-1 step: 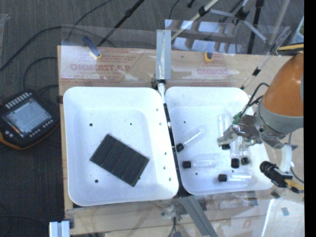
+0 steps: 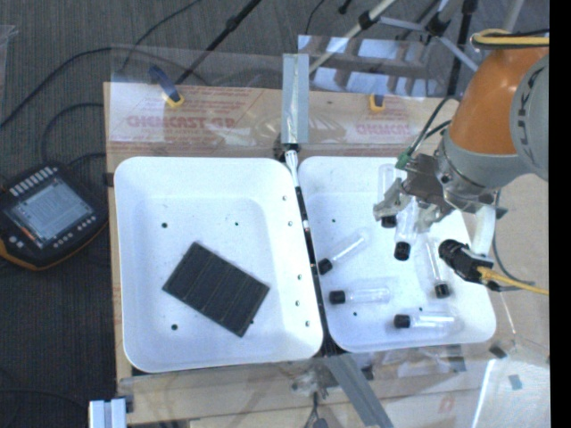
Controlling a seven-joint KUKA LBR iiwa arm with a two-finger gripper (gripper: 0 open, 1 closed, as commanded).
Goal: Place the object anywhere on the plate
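1. The arm (image 2: 500,105) reaches in from the right, its gripper (image 2: 403,214) low over the right bin (image 2: 357,172).
2. The fingers clasp a clear black-capped tube (image 2: 403,234), long axis running near-far, cap nearest.
3. The dark plate (image 2: 216,289) lies in the left bin (image 2: 143,185).

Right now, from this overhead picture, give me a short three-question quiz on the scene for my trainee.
1. True or false: the dark plate lies in the bin on the view's left.
2. The arm reaches over: A) the plate, B) the bin on the view's right, C) the floor.
3. Fill in: the clear tubes have caps coloured ___.

Key: 1 true; 2 B; 3 black.
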